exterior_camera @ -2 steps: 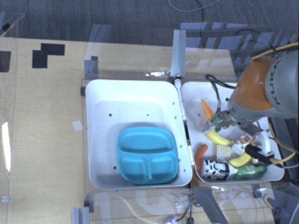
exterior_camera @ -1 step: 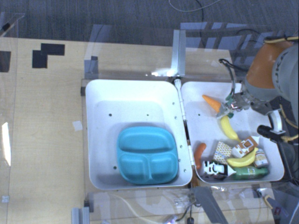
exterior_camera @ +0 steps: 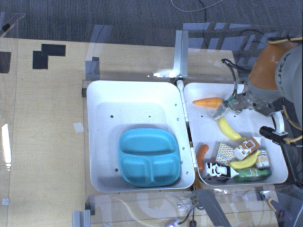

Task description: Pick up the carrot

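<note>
Start at the front of the right bin [exterior_camera: 284,176], where your clutter sits: a green bottle [exterior_camera: 253,174] lying along the front wall, a black-and-white carton [exterior_camera: 218,170] beside it, a yellow banana [exterior_camera: 247,161] resting across a small printed box [exterior_camera: 246,148], and a small red sausage-shaped piece [exterior_camera: 202,156] against the left wall. None of it touches your target.

Move back and you meet a second banana [exterior_camera: 228,128], lying at a slant in the middle of the bin. Just beyond it, toward the back left corner, is the carrot [exterior_camera: 208,102], lying flat on the white floor, thick end to the right, point to the left, well apart from the walls.

The gripper [exterior_camera: 231,103] sits just beside the carrot's thick end; you cannot tell from this angle how its jaws are set, and nothing is seen between them.

Judge the carrot as a light, stiff, smooth toy: it probably won't squash, but its taper and slick skin could let it squirt out toward the narrow end. Take it across the thick half, jaws square to its length, low to the floor. Watch the nearby banana when you descend.

In the left bin [exterior_camera: 102,141] you have a blue divided tray [exterior_camera: 149,156].
</note>
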### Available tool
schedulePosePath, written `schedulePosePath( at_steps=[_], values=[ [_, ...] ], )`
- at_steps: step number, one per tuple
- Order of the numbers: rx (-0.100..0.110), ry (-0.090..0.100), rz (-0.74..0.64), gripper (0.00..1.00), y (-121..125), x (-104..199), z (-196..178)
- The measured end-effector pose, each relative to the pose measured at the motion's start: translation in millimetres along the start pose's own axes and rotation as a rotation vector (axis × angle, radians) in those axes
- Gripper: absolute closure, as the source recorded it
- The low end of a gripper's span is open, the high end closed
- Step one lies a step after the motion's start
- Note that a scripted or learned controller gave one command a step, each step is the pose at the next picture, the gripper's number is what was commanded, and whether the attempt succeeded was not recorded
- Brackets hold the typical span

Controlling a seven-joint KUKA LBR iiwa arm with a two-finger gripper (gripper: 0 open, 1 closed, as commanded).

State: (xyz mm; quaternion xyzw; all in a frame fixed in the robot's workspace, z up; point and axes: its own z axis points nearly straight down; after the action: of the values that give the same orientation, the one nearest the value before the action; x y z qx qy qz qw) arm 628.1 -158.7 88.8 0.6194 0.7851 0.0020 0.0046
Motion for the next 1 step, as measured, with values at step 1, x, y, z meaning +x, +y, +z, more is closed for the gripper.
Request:
schedulePosePath(
  at_steps=[1],
  values=[
    [0.035,0.016,0.139,0.0,30.4,-29.7,5.0]
  ],
)
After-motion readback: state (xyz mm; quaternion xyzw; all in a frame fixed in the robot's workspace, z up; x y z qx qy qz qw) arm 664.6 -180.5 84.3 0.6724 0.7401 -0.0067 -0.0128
